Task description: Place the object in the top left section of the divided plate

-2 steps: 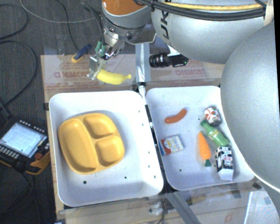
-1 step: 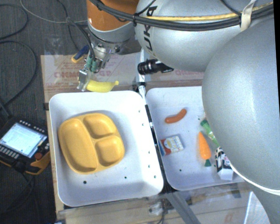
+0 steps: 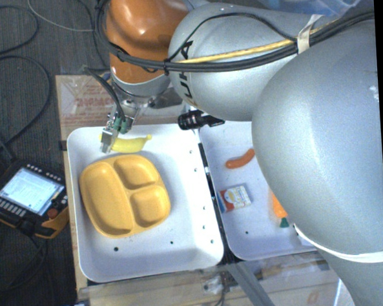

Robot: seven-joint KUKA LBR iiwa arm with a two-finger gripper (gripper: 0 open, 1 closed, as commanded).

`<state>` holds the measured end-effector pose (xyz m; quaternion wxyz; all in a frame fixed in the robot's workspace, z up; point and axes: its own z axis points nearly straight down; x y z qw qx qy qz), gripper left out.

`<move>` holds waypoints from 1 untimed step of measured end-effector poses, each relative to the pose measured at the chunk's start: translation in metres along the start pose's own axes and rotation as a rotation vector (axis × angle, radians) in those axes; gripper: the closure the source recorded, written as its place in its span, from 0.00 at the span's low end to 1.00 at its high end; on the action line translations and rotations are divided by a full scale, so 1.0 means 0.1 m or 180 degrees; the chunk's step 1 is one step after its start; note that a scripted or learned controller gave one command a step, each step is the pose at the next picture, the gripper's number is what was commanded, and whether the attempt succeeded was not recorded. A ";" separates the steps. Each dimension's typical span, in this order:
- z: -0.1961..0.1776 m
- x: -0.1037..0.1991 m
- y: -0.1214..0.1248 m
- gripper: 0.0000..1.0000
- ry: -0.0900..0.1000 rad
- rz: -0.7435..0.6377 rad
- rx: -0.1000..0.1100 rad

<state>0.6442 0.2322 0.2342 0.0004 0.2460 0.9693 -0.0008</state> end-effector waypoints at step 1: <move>0.22 0.02 0.00 1.00 -0.0002 -0.0619 -0.0003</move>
